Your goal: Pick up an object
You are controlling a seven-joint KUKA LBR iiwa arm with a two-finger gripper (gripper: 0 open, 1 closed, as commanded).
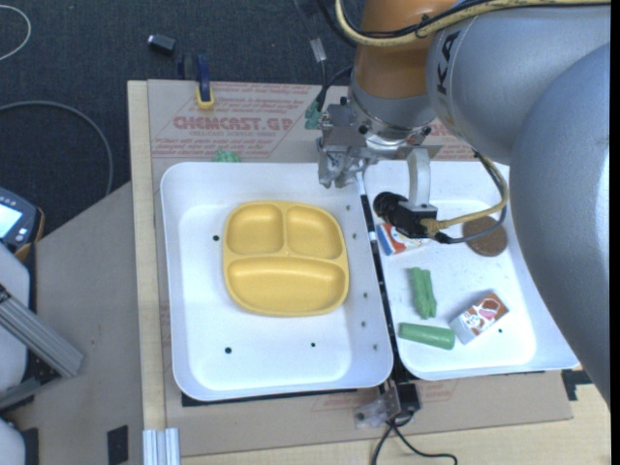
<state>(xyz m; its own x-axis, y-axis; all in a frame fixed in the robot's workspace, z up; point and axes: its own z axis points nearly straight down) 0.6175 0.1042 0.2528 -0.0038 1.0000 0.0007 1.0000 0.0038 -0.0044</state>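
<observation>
A yellow divided tray (286, 258) lies in the left bin (184, 289). Just beyond its far right corner, the gripper (337, 174) hangs over the bin's back rim, fingers narrow, holding nothing. Green pieces (422, 292) lie in the right bin (513, 352).

Arm enters from right, wrist pointing down; claw (336, 174) hangs over far rim of left bin (194, 177).

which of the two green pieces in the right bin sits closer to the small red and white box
The lower green piece, lying crosswise near the bin's front edge; its end nearly meets the small red and white box. The other green piece lies lengthwise above it.
</observation>
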